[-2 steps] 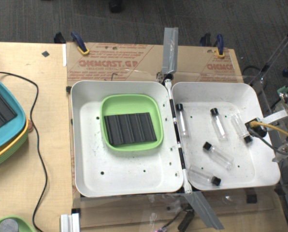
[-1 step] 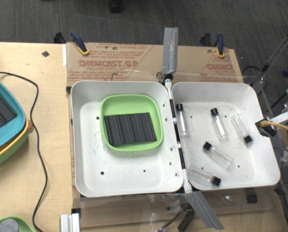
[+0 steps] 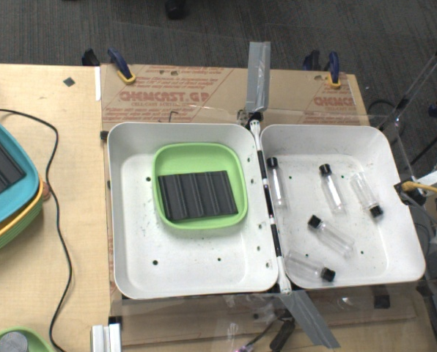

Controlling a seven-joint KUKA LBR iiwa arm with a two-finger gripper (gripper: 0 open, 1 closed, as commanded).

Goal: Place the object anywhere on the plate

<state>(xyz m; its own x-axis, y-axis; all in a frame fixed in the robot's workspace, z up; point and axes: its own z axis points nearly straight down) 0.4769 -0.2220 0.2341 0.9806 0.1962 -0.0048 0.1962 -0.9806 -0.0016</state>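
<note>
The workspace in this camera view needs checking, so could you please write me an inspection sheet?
Surface: left bin and right bin side by side on cardboard.
Job's things: green plate in left bin, bearing a dark ribbed pad; five clear black-capped vials loose in right bin.
Clutter: stacked teal trays at far left.
Grippers: nothing seen.
Cables: black cable across the wooden bench.
Surroundings: blue clamps, grey carpet.

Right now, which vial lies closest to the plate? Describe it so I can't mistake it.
Start at the right bin, beside the bin holding the green plate. Along its left wall, by the seam, lies a clear vial, lengthwise, black cap at the far end. The others are scattered further right, mostly angled.
</note>
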